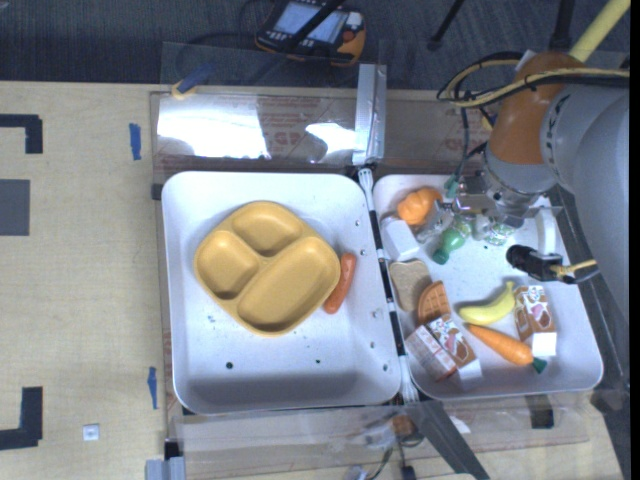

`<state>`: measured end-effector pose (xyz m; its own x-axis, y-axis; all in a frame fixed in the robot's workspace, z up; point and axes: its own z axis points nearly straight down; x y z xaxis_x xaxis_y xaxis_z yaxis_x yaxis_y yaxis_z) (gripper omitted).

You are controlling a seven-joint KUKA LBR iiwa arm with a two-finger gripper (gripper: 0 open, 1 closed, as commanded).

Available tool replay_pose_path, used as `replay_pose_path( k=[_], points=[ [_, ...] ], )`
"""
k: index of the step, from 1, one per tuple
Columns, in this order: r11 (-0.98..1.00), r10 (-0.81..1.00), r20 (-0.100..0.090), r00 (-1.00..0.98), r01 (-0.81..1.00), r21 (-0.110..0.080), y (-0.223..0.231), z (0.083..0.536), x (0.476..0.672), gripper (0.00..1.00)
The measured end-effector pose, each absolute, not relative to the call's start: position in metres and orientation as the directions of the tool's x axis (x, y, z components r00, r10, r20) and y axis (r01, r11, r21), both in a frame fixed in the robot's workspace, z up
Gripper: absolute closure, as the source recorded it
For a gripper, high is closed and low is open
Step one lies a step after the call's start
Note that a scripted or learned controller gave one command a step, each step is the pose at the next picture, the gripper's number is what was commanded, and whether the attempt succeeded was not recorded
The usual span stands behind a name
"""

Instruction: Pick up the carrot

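Carrot (503, 345) low in right bin (580, 373); fingers (480, 218) unreadable above.

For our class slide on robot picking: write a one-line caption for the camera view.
Gripper at the right bin's far end, apart from the carrot lying near the banana; yellow plate in the left bin.

I see the carrot (503, 345) in the right bin (585, 363), near its front edge, with the banana (487, 308) just behind it. In the left bin (190, 368), a sausage (341, 281) lies against the divided plate's (266, 266) right side.
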<state>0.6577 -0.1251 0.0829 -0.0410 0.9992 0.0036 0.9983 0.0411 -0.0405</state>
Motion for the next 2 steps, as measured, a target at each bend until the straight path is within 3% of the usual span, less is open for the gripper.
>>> replay_pose_path(
  k=[2],
  points=[
    [-0.291, 0.957, -0.024, 0.290, 0.954, -0.067, -0.1093, 0.0809, 0.6499, 0.00]
  ],
)
